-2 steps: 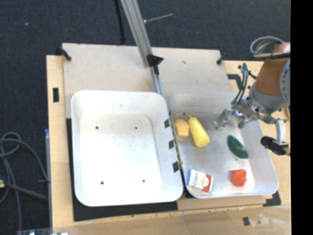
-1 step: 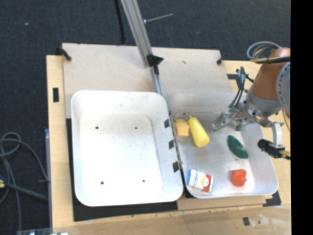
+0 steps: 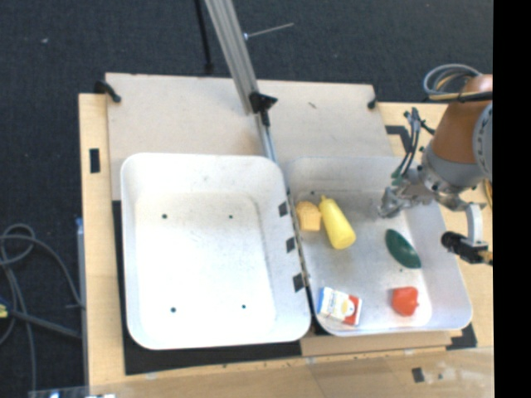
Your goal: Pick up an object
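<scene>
The right bin (image 3: 348, 181) holds several objects. A yellow bottle-shaped object (image 3: 337, 223) lies near its left side, with a small yellow-orange block (image 3: 309, 215) touching it on the left. A dark green oval object (image 3: 402, 248) lies right of centre. A red object (image 3: 405, 300) sits near the front right corner, and a white and red box (image 3: 339, 306) lies at the front left. My gripper (image 3: 392, 202) hangs over the bin's right part, above and slightly left of the green object. Nothing is visibly held.
The left bin (image 3: 207, 172) lies beside the right one. A slanted metal post (image 3: 236, 48) rises from behind the bins. The arm's orange band (image 3: 455, 135) and cables hang over the bench's right edge.
</scene>
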Robot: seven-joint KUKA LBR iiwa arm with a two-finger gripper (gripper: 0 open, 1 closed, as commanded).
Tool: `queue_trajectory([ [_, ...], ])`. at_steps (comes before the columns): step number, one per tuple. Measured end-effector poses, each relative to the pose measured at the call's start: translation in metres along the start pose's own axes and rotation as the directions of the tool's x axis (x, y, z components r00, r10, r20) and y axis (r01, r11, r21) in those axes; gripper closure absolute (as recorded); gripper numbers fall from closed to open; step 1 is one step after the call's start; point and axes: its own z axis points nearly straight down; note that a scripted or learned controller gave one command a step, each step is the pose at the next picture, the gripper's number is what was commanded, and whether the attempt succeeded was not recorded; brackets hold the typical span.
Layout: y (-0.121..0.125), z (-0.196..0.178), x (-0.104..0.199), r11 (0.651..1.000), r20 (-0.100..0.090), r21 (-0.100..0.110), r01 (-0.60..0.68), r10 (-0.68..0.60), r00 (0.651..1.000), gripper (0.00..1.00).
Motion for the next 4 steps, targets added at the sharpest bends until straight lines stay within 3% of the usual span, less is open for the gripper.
queue_trajectory([
  [2, 0.001, -0.1, 0.006, 1.0, -0.002, -0.003, 0.006, -0.006, 1.0, 1.0],
  [4, 0.009, -0.112, 0.103, 1.0, -0.006, 0.001, 0.008, -0.007, 1.0, 1.0],
])
